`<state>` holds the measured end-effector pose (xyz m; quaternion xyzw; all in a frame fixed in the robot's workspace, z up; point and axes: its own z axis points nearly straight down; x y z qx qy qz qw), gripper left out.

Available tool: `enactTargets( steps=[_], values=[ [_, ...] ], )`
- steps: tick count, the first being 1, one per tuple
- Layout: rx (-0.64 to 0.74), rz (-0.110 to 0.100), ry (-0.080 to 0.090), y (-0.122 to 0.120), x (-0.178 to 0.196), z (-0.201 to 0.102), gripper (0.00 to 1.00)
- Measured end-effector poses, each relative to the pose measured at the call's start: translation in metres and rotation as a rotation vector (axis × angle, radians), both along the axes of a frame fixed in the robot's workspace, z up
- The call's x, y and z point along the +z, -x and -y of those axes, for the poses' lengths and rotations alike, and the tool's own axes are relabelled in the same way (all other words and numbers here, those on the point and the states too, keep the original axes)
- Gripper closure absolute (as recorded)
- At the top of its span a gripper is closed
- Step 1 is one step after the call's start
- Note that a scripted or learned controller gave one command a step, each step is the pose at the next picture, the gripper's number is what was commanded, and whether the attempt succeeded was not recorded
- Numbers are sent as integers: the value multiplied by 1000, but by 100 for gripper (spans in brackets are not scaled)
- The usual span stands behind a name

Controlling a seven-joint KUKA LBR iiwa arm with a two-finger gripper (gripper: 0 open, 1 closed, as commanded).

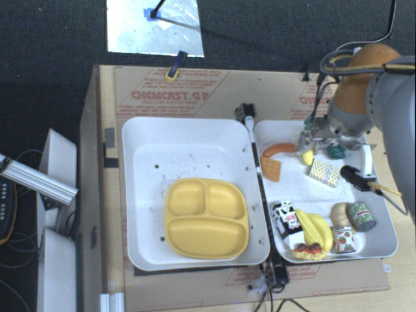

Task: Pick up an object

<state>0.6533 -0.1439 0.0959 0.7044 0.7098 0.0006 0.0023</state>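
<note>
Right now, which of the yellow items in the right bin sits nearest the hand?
The small lemon-yellow piece, right below the hand near the bin's far end. The banana bunch lies at the near end.

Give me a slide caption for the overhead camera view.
Gripper lowered into the right bin of toy food; yellow divided plate in the left bin.

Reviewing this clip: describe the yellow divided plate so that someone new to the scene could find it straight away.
Of the two white bins side by side, look in the left bin. The yellow divided plate lies flat toward its near right corner, apart from the gripper, which is over the right bin. It is much larger than any toy in the right bin and has three compartments, two small and one long.
</note>
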Motion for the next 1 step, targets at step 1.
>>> enactTargets(
  steps=[1],
  values=[
    [-3, 0, -3, 41, 97, -98, 100]
  ],
)
